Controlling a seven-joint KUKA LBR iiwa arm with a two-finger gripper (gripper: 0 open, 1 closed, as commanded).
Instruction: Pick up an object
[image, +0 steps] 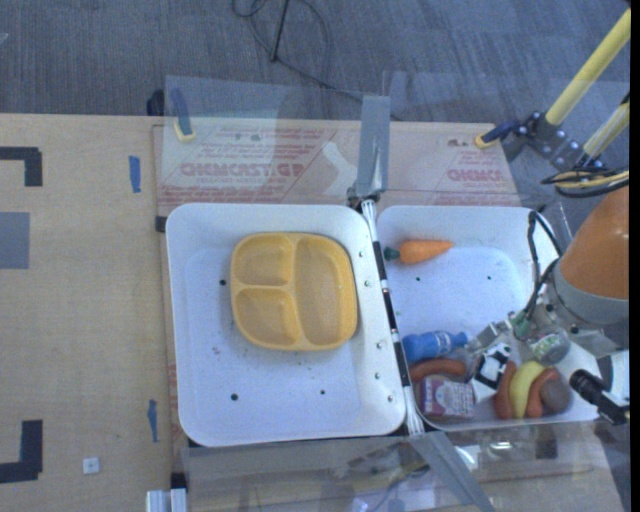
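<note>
Two white bins side by side on a wooden bench. Left bin holds a yellow three-compartment plate, lying flat toward the upper middle.

Right bin: toy carrot at the upper left, alone, well apart from the rest. Everything else is crowded along the lower edge: blue bottle near the left wall; a red sausage-like piece just below it; a dark red packet with a white label, print too small to read; a small black-and-white block beside it. At the lower right, a yellow banana-shaped toy touches an orange-red piece and a brownish piece.

Arm enters from the right, orange band at the frame edge. Gripper sits low over the right bin's lower right, just above the banana cluster and beside the black-and-white block. Finger state: cannot tell, metal parts and cabling clutter it. Nothing seen between them.

Clear sheets behind the bins carry red lettering, mirrored and partly blocked, unreadable. Blue tape strips and black corner marks on the bench at left. Yellow poles at the upper right.
</note>
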